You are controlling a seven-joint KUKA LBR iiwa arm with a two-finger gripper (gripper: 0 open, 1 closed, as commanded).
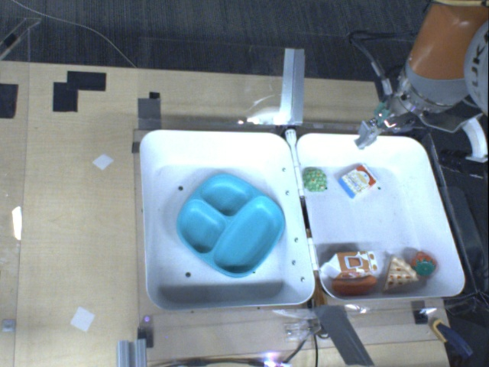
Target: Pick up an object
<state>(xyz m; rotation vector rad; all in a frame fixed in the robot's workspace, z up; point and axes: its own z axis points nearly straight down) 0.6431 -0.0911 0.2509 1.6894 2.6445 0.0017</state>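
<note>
Since the small red-and-white box (pixel 357 180) lies alone in the right bin (pixel 439 197), near the green ball (pixel 314 179), it looks light and stiff; pinch its short sides. The end effector (pixel 368 134) hangs above the bin's far edge, carrying nothing.

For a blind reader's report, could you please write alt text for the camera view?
The gripper hangs over the right bin's far rim, holding nothing. That bin holds a green ball, a small packet and toy foods at the near edge; the left bin holds a blue divided dish.
</note>
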